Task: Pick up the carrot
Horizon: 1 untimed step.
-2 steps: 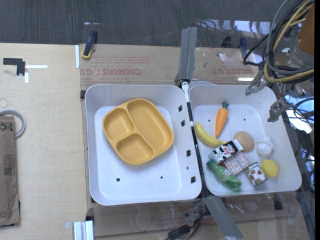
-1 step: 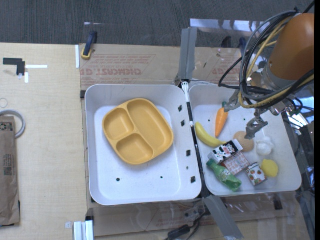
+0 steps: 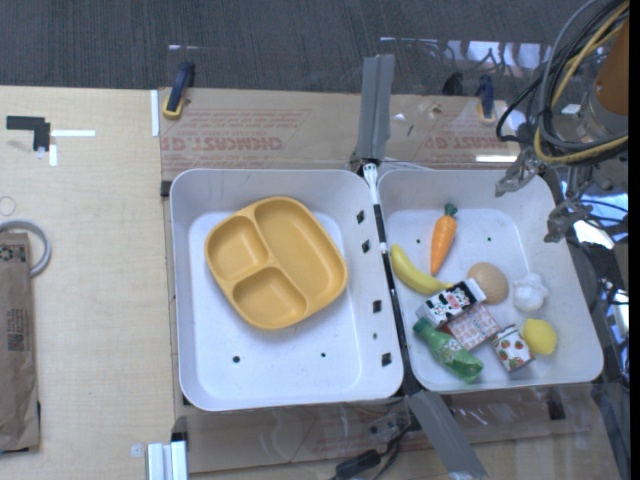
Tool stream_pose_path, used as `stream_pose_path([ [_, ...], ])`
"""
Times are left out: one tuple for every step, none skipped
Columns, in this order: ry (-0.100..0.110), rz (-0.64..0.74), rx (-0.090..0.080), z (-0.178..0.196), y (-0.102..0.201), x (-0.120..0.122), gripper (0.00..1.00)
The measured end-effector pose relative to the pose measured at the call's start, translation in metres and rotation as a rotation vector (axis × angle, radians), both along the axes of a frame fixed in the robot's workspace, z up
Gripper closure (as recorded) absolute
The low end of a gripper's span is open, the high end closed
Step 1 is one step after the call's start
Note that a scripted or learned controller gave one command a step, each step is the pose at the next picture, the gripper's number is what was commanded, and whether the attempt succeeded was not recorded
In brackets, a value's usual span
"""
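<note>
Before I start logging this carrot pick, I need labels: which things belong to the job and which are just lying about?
Job: carrot, in the right bin.

Lying about: banana, lemon, green packet, small can, yellow divided plate in the left bin.

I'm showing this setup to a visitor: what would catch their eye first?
Probably the yellow divided plate, lying alone in the left bin. Next, the right bin's cluster of toy food: an orange carrot near the top, a banana beside it, and a lemon toward the lower right corner.
</note>
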<state>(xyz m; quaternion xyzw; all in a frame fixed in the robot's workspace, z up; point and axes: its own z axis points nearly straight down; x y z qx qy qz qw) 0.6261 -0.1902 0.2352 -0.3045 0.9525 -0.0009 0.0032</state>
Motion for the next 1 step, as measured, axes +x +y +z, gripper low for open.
stream_pose_path([
  [0.002,0.189,0.000,-0.0483,0.0737,0.0109,0.00],
])
